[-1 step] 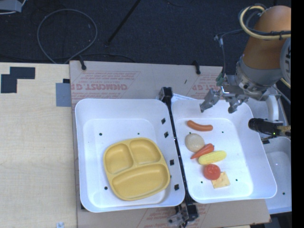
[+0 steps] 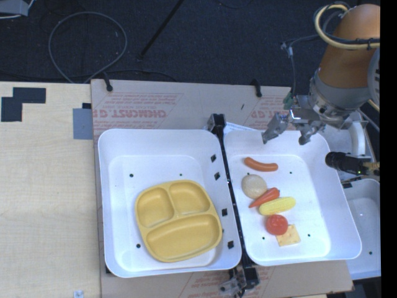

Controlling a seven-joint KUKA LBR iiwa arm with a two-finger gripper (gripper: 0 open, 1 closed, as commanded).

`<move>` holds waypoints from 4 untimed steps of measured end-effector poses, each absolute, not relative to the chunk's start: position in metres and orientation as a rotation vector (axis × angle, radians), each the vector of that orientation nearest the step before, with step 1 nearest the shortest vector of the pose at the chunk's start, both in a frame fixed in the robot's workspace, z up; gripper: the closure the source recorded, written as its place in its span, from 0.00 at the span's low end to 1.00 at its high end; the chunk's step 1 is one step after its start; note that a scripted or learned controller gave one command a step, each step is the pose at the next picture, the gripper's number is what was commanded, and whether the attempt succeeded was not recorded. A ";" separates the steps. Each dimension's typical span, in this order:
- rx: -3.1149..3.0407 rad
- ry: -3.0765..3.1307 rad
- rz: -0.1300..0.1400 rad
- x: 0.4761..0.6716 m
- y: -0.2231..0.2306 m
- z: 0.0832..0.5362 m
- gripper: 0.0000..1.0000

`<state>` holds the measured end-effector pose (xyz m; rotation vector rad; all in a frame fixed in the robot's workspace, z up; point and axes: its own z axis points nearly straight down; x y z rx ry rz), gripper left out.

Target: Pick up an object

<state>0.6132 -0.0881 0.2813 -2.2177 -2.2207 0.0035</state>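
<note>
The gripper [image 2: 288, 135] hangs over the far rim of the right bin [image 2: 347, 228], its 2 fingers spread apart, gripping and touching nothing; inside that bin lie a glossy sausage [image 2: 260, 164], a pale round onion [image 2: 254, 185], a tapered carrot [image 2: 265, 197], a bumpy yellow corn [image 2: 277, 205], a smooth tomato [image 2: 276, 224] and a cheese wedge [image 2: 289, 236]; left of that bin, the left bin [image 2: 118, 166] holds a yellow 3-compartment tray [image 2: 178, 219].

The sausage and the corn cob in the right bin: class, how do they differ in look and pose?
The sausage is reddish-orange and thin; the corn cob is yellow and thicker. The sausage lies alone near the bin's far side, while the corn cob sits lower, touching the carrot. Both are long, lie roughly crosswise in the right bin, and sit apart from the gripper.
</note>
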 end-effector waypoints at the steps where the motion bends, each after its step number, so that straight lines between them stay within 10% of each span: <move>1: -2.218 -2.214 0.009 0.609 -0.080 0.222 0.00; 3: -2.218 -2.216 0.007 0.610 -0.081 0.106 0.00; 4: -2.224 -2.212 0.006 0.611 -0.083 0.119 1.00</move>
